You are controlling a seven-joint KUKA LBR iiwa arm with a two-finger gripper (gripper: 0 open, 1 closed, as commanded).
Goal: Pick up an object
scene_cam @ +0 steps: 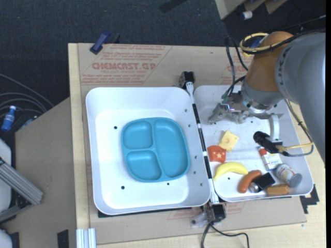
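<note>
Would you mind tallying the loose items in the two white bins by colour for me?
Blue: 1, the blue divided plastic plate in the left bin.
Yellow: 2, the pale yellow cheese wedge and the yellow toy banana.
Red: 1, the red block with a star.
Orange: 1, the orange toy sausage.
Total: 5 that I can tell apart; the cluttered right-hand corner holds more I cannot sort.
</note>
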